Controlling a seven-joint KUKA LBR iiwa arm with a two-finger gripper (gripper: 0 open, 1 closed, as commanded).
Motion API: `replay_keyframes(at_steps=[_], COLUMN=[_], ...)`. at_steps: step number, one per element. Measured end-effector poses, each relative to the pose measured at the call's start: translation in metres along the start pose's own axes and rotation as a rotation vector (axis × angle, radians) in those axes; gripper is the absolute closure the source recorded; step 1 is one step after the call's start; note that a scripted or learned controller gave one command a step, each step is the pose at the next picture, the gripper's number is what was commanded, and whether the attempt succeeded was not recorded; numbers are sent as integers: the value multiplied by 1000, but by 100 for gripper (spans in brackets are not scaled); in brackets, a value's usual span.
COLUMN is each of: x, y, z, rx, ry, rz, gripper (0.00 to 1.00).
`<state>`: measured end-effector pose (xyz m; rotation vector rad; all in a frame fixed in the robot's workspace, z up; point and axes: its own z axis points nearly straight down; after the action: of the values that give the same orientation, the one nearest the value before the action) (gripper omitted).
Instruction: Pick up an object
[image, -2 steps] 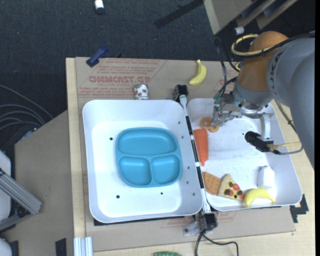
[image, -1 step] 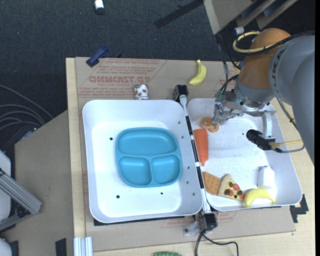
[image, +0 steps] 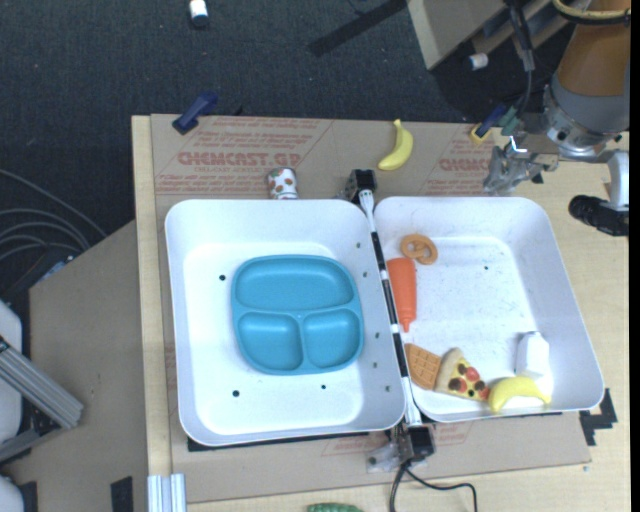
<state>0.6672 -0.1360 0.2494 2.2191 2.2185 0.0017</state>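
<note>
The right bin (image: 560, 270) holds a pretzel (image: 418, 248), an orange carrot (image: 402, 292), a waffle (image: 424, 366), a pizza slice (image: 462, 377), a yellow banana (image: 517, 393) and a white block (image: 533, 351). My gripper (image: 508, 172) hangs at the top right, just beyond the right bin's far rim, well away from all of these. The carrot lies along the bin's left wall. The waffle, pizza slice and banana crowd the near edge.
A blue divided plate (image: 297, 312) fills the middle of the left bin (image: 190, 300). On the bench behind the bins lie a second banana (image: 397, 148), a small spotted toy (image: 283, 182) and a blue clip (image: 194, 112). Black clamps (image: 361, 184) join the bins.
</note>
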Motion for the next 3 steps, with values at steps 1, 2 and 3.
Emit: replay_keyframes(at_steps=[1,2,3], x=[33,84,108], y=[0,-10,0], z=[-11,-2,-10], rx=[1,5,1], ry=[2,3,2], rz=[-1,-1,-1], gripper=[100,100,100])
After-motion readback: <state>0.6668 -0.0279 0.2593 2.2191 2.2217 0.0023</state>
